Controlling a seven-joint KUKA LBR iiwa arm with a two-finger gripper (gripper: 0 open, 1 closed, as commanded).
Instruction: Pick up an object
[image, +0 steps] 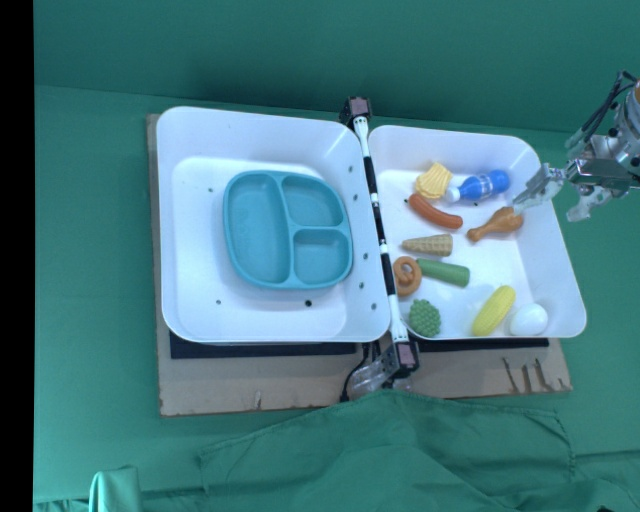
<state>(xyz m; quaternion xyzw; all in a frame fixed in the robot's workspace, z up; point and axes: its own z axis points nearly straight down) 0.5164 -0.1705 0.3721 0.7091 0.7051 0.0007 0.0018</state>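
At the frame's right edge, arm cut off above the wrist. Claw (563, 193) spread, 2 fingers gripping nothing, over the right bin's (556, 262) rim; chicken drumstick (496, 225) just left, below.

Both white bins (200, 140) look like smooth moulded plastic w/ a soft gloss. Teal divided plate (288, 229) in the left bin: smooth plastic, semi-matt. Toy foods in the right bin look plastic too; blue bottle (484, 184) and egg (528, 320) at approx 5 o'clock are glossy, corn (493, 310) and green berry (424, 318) have bumpy surfaces. Worktop cover (90, 250) is matt green cloth, creased at 6 o'clock. Brown cardboard sheet (250, 398) under the bins: matt, rough-edged. Hand (560, 192) at 3 o'clock is bare grey metal.
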